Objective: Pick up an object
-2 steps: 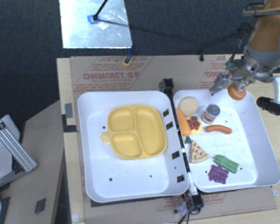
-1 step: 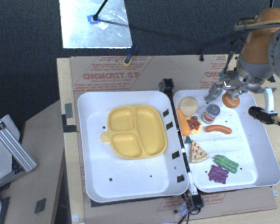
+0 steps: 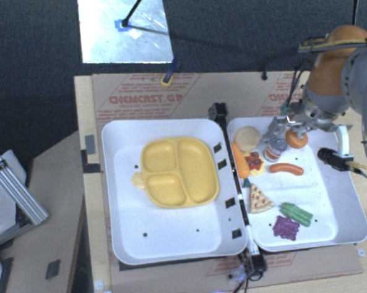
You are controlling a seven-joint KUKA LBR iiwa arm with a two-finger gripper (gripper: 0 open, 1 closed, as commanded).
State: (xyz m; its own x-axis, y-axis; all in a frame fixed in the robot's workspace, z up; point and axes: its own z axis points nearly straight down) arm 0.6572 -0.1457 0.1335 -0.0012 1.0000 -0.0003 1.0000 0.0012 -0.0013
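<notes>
The right bin (image 3: 349, 219) holds several toy foods: a tan bun (image 3: 247, 137), an orange carrot (image 3: 239, 161), a red piece (image 3: 255, 162), a sausage (image 3: 286, 168), a pizza slice (image 3: 259, 200), a green vegetable (image 3: 297, 213) and purple grapes (image 3: 286, 227). My gripper (image 3: 280, 131) hangs low over the bin's far side, just above a small can-like object (image 3: 272, 151) and beside an orange round piece (image 3: 297, 140). I see nothing lifted by it.
In the left bin (image 3: 124, 239) lies a yellow divided plate (image 3: 176, 172). A black divider (image 3: 229, 171) runs between the bins. The arm's grey body and orange band (image 3: 336, 59) stand over the right bin's far right corner.
</notes>
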